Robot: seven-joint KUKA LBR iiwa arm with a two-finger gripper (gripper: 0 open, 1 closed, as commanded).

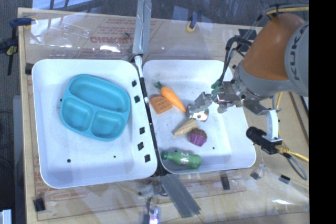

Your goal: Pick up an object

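Risk review, taken left to right. Blue divided plate (95,106) lies alone in the left bin (47,165), well apart from the hand and across the divider; no hazard there unless the arm overshoots badly. In the right bin (239,152), the candidates crowd close around the hand (198,110): orange wedge-shaped piece (160,104) off to its left, toy carrot (172,97) just up-left of it, tan oblong piece (185,127) immediately below it and possibly touching, purple piece (198,137) a little further below, green bottle (181,159) lowest, near the bin's front wall. Hand sits low over the bin floor; its metal parts blur together, so I cannot tell whether it is released or clenched, and nothing can be seen grasped. Likely failure, in my judgement: closing on bare floor between carrot and tan piece, or nudging the tan piece sideways into the purple one instead of capturing it. The carrot's rounded taper could squirt out of a pinch. Items lie so near one another that a descent may clip two at once. Arm (270,55) comes in over the bin's right wall, so a low pass risks contact there.
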